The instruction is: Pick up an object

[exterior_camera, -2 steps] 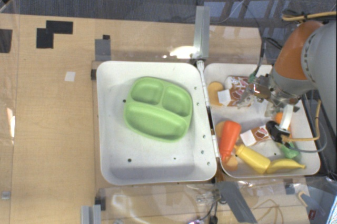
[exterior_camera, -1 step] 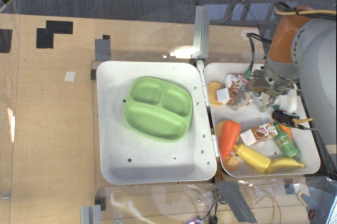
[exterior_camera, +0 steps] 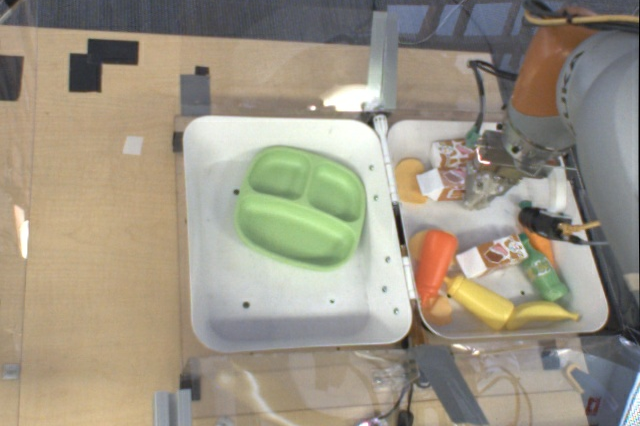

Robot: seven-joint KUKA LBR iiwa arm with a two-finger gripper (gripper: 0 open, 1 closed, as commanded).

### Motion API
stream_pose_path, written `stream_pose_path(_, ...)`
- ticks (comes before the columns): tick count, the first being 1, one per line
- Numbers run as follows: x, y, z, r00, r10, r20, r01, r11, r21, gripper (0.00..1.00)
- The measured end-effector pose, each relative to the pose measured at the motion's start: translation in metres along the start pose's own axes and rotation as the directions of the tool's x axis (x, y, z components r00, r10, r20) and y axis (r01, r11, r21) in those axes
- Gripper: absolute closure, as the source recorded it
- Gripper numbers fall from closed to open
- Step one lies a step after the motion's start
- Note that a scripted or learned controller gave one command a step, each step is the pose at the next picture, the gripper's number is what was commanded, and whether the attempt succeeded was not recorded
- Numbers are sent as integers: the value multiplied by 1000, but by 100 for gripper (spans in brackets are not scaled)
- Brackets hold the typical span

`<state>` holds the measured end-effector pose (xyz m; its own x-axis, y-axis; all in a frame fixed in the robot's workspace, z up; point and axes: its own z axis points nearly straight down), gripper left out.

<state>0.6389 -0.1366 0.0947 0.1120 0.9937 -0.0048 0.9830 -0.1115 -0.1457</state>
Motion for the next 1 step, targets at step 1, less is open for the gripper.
stream_pose_path(1,-1,-1,1,1000,1,1,-1,1000,6,0)
